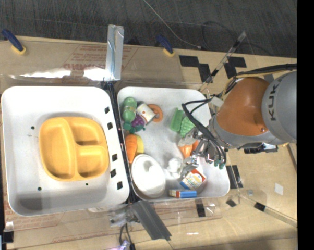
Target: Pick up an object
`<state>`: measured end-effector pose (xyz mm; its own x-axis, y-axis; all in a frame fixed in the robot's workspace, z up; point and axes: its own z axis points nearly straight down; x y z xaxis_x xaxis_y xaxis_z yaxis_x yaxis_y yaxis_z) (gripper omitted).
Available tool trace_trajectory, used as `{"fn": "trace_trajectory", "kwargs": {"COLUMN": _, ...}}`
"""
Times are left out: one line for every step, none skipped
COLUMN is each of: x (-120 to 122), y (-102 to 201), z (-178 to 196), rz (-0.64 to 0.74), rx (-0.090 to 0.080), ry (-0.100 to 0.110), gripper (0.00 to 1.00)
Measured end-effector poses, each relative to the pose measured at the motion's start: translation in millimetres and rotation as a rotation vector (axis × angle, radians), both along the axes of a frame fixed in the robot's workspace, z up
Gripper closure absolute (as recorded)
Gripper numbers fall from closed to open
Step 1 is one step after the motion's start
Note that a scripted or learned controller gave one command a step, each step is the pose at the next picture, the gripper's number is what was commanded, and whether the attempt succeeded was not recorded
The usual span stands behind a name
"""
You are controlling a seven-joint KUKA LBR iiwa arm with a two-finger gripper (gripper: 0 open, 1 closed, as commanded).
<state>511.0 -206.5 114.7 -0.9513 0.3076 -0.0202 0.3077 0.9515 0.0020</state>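
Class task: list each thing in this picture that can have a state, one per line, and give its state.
Yellow tray: right way up, flat in the left bin.
White bowl: upside down, in the right bin.
Carrot: lying flat beside the bowl.
Small carton: lying tilted under the gripper.
Gripper: low over the right bin; grip not clear.

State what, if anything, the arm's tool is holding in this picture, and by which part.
It cannot be told. The tool is low in the right bin, among small items near a small carton, with cables hiding its tip.
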Motion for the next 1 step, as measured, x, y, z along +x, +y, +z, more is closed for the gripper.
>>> {"fn": "trace_trajectory", "kwargs": {"x": -17.3, "y": -0.6, "z": -1.5, "rz": -0.136, "rx": -0.001, "ry": -0.026, "gripper": 0.00}}
